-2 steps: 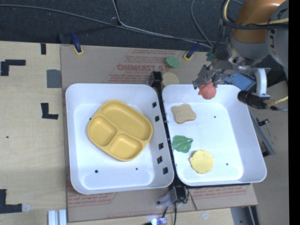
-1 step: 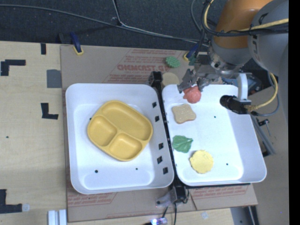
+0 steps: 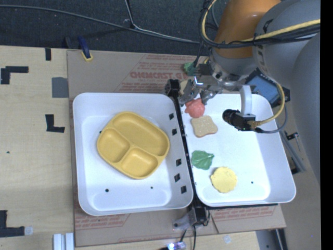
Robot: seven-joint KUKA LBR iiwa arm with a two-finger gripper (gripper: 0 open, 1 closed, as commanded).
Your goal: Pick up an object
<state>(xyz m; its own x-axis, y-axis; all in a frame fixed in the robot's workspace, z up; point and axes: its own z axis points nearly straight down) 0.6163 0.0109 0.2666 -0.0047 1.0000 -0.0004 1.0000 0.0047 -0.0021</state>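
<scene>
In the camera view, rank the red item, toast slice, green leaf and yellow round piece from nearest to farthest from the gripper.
1. Red item, right bin's upper left corner, directly under the gripper.
2. Toast slice, just below the red item.
3. Green leaf, lower along the bin's left side.
4. Yellow round piece, lowest, near the bin's front.

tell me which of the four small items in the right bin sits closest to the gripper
The red-pink piece, at the bin's far left corner, right beneath the gripper. The tan toast-shaped piece, the green one and the yellow one lie progressively nearer the camera.
</scene>
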